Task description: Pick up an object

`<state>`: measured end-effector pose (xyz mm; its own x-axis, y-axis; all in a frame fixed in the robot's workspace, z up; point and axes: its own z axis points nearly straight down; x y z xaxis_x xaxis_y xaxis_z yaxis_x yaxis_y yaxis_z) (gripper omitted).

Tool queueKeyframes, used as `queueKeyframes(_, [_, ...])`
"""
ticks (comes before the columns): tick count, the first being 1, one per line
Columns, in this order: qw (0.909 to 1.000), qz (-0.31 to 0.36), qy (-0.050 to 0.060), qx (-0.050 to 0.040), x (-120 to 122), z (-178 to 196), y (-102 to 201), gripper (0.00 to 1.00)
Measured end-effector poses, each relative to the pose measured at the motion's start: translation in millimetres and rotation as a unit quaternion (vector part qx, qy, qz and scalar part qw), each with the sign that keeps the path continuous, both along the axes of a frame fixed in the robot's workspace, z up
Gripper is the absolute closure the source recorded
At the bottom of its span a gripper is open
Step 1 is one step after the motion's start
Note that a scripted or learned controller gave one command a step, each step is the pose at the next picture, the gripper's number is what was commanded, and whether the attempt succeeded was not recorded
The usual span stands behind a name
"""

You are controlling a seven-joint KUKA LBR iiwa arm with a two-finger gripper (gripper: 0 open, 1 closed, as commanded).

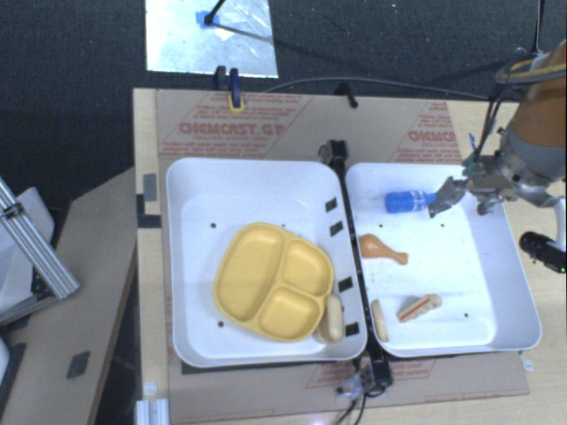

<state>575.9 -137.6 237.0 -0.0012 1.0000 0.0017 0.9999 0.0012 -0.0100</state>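
Two-finger gripper (461, 195) hangs over rear of right white bin (509, 264), fingers spread w/ nothing between them. One dark fingertip (443, 198) sits just beside small blue plastic bottle (406, 202), which lies on its side. Nearer bin's front: tan plastic drumstick (383, 249), then toy hot dog (418, 307). Yellow divided plastic tray (274, 281) is in left white bin (190, 237).

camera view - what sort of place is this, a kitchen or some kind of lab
Most likely a robot lab test bench, not a kitchen: two white bins clamped to a board, toy food such as a drumstick and a yellow tray, and the arm reaching in.
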Motion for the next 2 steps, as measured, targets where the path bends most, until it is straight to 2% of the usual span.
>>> queueKeyframes(1, [1.0,0.001,-0.006,-0.0009,2.4,6.3,0.2,0.0])
queueKeyframes(2, [1.0,0.0,-0.004,-0.0008,5.6,-35.3,-0.5,0.0])
